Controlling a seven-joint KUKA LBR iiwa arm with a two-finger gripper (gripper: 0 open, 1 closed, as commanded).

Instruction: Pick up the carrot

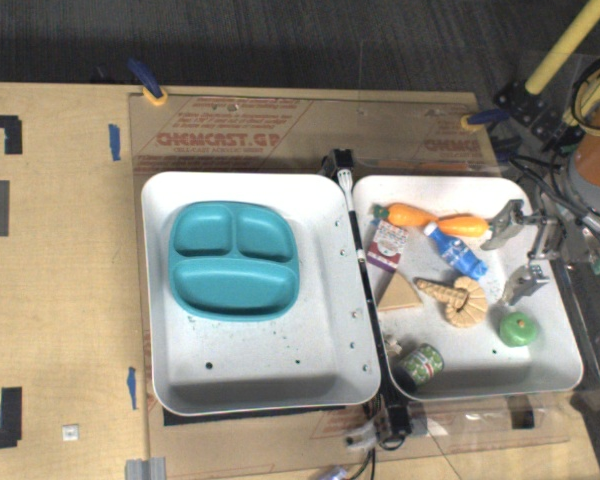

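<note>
Down at the bottom edge of the right bin [550, 373] sits a green can [421, 361], with a green round toy [518, 329] to its right. Up near the bin's top edge lies the carrot [412, 214], orange, beside a second orange piece [460, 225] and a blue bottle [460, 253]. At frame right, the gripper [516, 253] hangs with fingers apart, nothing between them. It looks like the approach step: the next move calls for shifting left and upward over the carrot, then descending. In the left bin, a teal tray [234, 259] sits idle.
</note>
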